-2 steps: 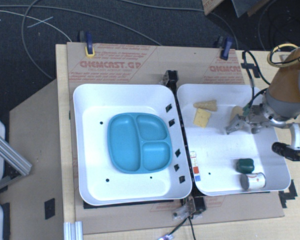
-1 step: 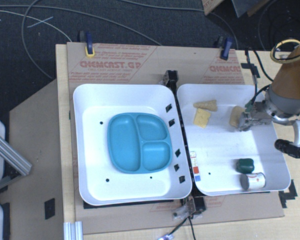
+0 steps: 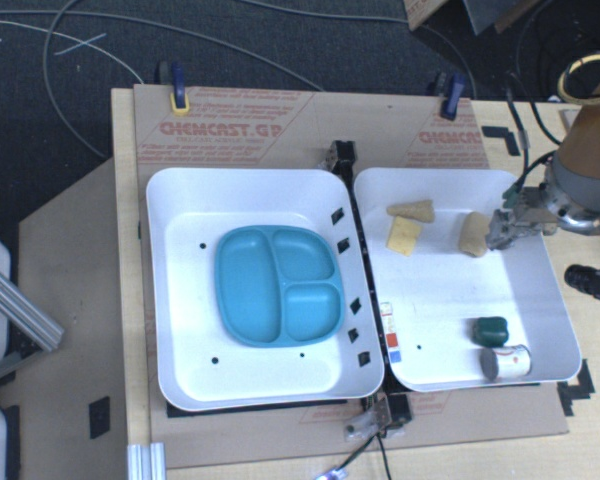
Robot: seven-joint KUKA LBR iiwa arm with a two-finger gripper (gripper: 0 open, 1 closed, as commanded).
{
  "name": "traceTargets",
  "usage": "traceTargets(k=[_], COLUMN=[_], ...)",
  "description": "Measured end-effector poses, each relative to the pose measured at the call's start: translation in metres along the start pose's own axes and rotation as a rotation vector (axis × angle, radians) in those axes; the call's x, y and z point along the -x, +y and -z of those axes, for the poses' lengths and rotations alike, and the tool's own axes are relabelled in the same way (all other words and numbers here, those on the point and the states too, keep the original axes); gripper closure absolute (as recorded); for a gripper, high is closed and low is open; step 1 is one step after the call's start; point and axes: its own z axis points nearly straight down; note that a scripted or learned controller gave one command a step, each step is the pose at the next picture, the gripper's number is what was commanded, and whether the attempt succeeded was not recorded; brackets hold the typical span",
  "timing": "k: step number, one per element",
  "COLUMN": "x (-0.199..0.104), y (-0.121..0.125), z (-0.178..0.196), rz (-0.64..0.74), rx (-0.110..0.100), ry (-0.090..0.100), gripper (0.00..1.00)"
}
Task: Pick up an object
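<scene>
Robot lab: clamped board (image 3: 280, 118), loose cables (image 3: 90, 18)

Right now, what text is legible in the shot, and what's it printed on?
"CHEMCAST GP", red print on the brown board under the bins, top left; last letters unsure.
Same red print repeats on the board at top right, mostly too blurred to read.
Small red lines under both prints: too small to read.
Red and blue sticker on the right bin's left rim: unreadable.
White cylinder at the right bin's front: no readable label.
</scene>
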Motion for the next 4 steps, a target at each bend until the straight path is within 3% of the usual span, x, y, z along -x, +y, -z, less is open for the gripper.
traceTargets(k=[2,4], x=[0.001,-0.104], y=[0.003,0.022], z=[0.109,0.102], rz=[0.0,0.006], rx=[0.0,-0.003], ry=[0.0,0.003], gripper=[1.0,1.0])
